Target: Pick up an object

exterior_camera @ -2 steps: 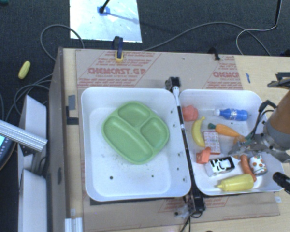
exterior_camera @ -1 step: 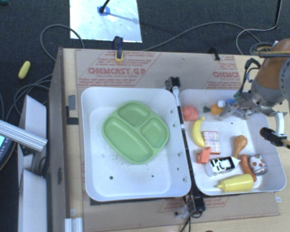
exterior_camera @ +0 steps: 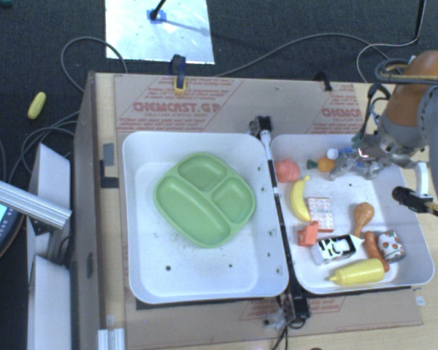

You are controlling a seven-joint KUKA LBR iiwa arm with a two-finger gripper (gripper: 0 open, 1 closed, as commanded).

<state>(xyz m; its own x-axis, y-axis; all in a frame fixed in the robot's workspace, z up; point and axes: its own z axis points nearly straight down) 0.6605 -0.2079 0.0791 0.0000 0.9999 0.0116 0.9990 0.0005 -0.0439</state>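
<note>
Bench surface: brown printed board [exterior_camera: 204,104] carries two shallow white bins side by side on dark carpet; cables trail around it.
Landmark: banana [exterior_camera: 300,198], lying in the right bin [exterior_camera: 417,232] near the divider between the bins.
Left bin: left bin [exterior_camera: 142,217] sits left of the banana and holds a green divided tray [exterior_camera: 204,199].
Candidate objects: pink lump [exterior_camera: 287,170] just above the banana; patterned box [exterior_camera: 320,211] just to its right; red block [exterior_camera: 308,235] below it; black-and-white item [exterior_camera: 336,247] and yellow bottle [exterior_camera: 360,272] further below and right; drumstick [exterior_camera: 362,216] well to the right; small orange piece [exterior_camera: 326,164] above and right.
Arm pose: grey arm [exterior_camera: 423,111] with its orange band enters from the right and bends down over the far corner of the right bin, above and right of the banana.
Gripper: gripper [exterior_camera: 354,165] sits low beside the small orange piece; finger opening cannot be told, and no object is visibly held.
Risk 1: in my judgement the small orange piece may be nudged aside rather than gripped, being small and rounded.
Risk 2: closeness to the bin's far wall could cause a scrape or a blocked descent.
Risk 3: crowded items below the banana invite a double catch or a slip if targeted.
</note>
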